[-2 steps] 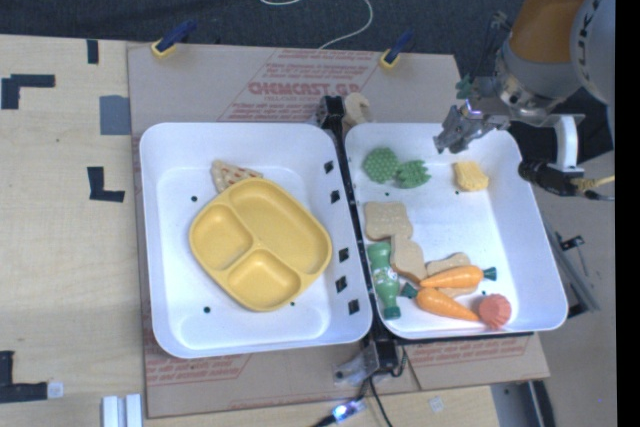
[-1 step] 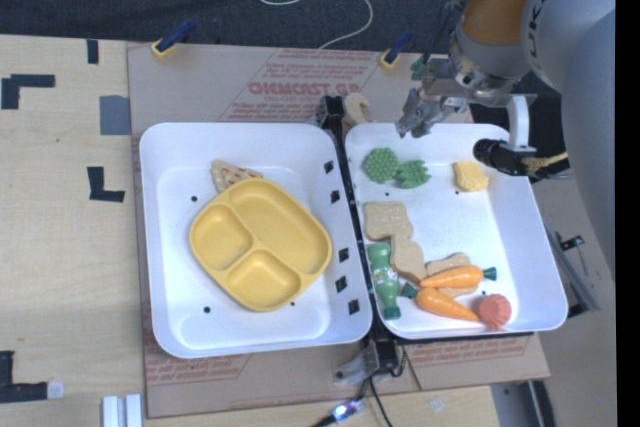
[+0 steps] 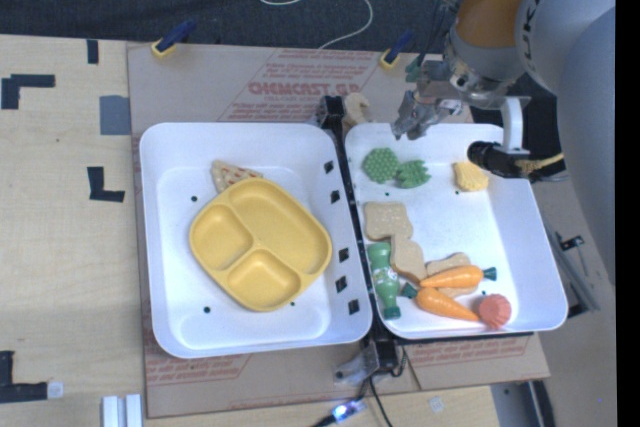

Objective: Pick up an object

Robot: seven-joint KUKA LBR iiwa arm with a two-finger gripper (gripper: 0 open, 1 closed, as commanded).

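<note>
**Gripper over back of right bin, green broccoli toy nearest**

Basically one camera view, slanted from above. Gripper (image 3: 412,123) hangs above the back edge of the right bin (image 3: 530,245), just behind the broccoli toy (image 3: 394,167). Can't tell how the gripper is set — tip too dark and small; nothing visibly carried.

Likely target, my judgement: the broccoli, lying flat near the bin's back-left corner. Looks like light moulded plastic, stiff, bumpy top, probably a bit slippery; best pinched across its narrow middle.

Other picks in the same bin: yellow chunk (image 3: 470,177) by the far wall, bread slices (image 3: 388,221), green bottle (image 3: 382,277), two carrots (image 3: 452,290), red piece (image 3: 494,310). All small, light.

Room: open white floor right of the broccoli, good for descent. Divider wall close on its left, back rim close behind — finger could clip either. Front cluster is crowded, items touching.

Left bin (image 3: 165,245) holds a yellow divided tray (image 3: 260,243) with a waffle piece (image 3: 232,176) tucked behind it; well apart from the arm.
</note>
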